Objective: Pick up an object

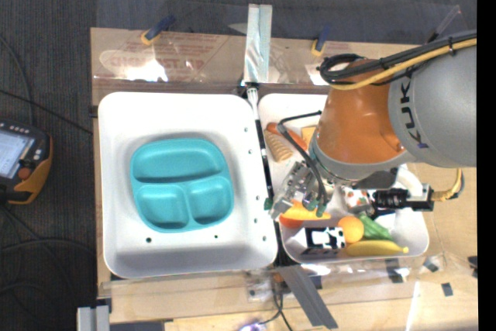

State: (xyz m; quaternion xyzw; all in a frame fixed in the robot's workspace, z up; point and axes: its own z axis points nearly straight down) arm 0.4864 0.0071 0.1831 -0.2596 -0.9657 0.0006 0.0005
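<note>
Whether my jaws were wide or narrow, I could not tell, because my gripper was low in the right bin and partly under my own orange band. It hung at the bin's left side, just above an orange piece. Near it lay a yellow banana, a small orange ball and a green piece. The left bin carried a teal divided tray.

two white bins, one teal tray, one banana
</note>
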